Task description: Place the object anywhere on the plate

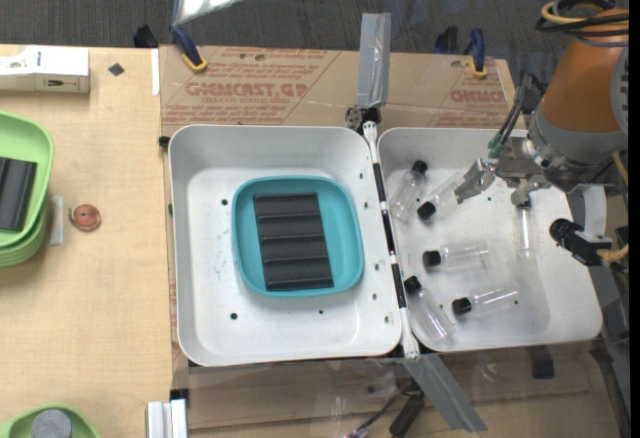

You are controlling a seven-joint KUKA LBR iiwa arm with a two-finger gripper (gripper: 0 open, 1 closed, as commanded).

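Vials [470,257], clear with black caps, lie scattered in the right bin [570,326], mostly lengthwise across it. The claw [497,181] hangs over that bin's far side; whether it's open seems impossible to tell. The teal plate [345,226] sits mid-left bin [200,226], margins all round

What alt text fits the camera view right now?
A robot gripper hovers over the right bin, which holds several clear vials with black caps. The left bin holds a teal plate with a dark ribbed block on it.
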